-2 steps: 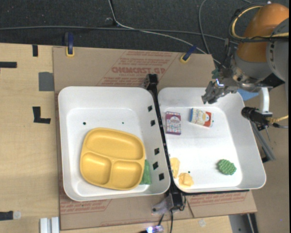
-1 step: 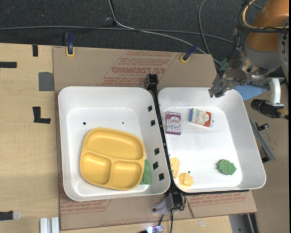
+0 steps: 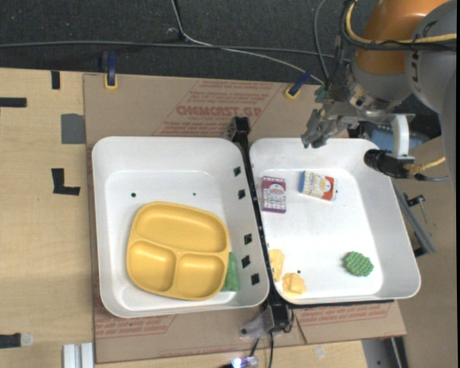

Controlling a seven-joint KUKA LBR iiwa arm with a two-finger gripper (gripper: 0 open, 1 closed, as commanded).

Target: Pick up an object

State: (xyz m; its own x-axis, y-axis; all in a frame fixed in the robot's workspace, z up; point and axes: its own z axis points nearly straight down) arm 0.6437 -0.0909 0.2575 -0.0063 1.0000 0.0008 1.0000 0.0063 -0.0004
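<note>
White right bin (image 3: 383, 228): my tool (image 3: 316, 138) hovers over its far rim, grip state unclear; nothing lifted, small box (image 3: 317, 185) nearest below.

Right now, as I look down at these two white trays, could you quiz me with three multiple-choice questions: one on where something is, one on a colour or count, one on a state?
1. Where does the yellow divided plate lie?
A. in the left bin
B. in the right bin
C. on the cardboard outside the bins

2. What colour is the small round bumpy object in the right bin?
A. red
B. green
C. blue

3. Where is the gripper at this moment?
A. pressed on the yellow plate
B. over the far edge of the right bin, above the small white packet
C. low over the green object

Answers:
1 A: the plate fills much of the left bin.
2 B: it is clearly green.
3 B: the gripper hangs by the right bin's far rim, apart from every object.
</note>
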